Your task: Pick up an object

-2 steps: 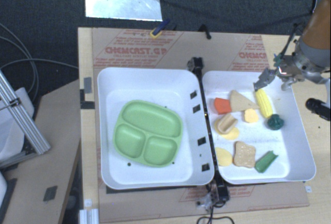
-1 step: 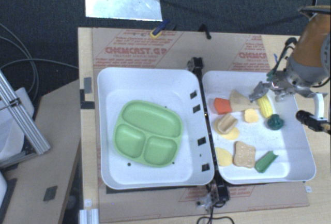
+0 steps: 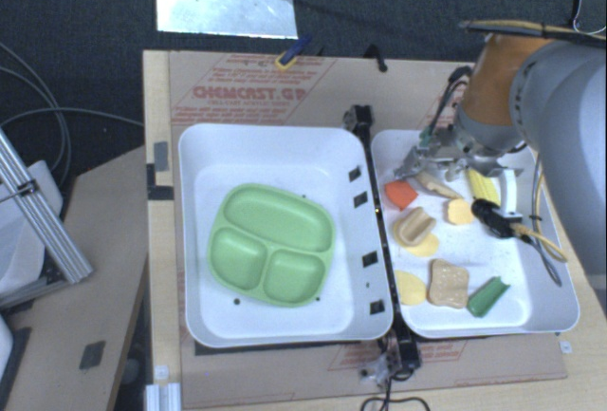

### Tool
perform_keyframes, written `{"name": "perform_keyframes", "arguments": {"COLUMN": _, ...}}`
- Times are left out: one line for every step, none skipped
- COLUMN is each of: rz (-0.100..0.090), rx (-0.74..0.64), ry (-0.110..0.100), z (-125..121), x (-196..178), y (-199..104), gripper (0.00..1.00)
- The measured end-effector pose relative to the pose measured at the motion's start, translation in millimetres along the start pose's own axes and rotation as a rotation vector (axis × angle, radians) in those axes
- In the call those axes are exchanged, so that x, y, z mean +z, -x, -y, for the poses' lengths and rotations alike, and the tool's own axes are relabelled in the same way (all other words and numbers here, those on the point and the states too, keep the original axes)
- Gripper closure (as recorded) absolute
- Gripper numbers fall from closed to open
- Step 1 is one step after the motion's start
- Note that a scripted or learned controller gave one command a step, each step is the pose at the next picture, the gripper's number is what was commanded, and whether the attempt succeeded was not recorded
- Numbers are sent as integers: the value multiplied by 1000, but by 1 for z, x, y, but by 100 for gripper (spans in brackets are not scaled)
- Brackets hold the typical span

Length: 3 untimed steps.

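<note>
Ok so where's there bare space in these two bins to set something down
Left bin: a bare white strip between its far wall and the green divided tray. Right bin: bare floor at the near right corner, past the green piece. The rest is crowded: toast, orange piece, corn and the gripper.

Robot lab: KUKA arm (image 3: 531, 86), white bins (image 3: 275, 148), cables (image 3: 57, 115).
</note>
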<state>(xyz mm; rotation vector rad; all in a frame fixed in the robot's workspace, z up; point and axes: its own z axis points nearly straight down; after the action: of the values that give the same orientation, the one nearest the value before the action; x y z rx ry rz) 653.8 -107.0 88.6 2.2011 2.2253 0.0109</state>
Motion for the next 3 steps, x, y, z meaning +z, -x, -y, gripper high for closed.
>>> {"name": "perform_keyframes", "arguments": {"rz": -8, "rx": -5, "ry": 2, "z": -21, "x": -105, "y": -116, "gripper": 0}}
{"name": "perform_keyframes", "arguments": {"rz": -4, "rx": 3, "ry": -7, "z": -19, "x": -108, "y": -108, "gripper": 100}}
{"name": "perform_keyframes", "arguments": {"rz": -6, "rx": 10, "ry": -24, "z": 120, "x": -97, "y": -133, "gripper": 100}}
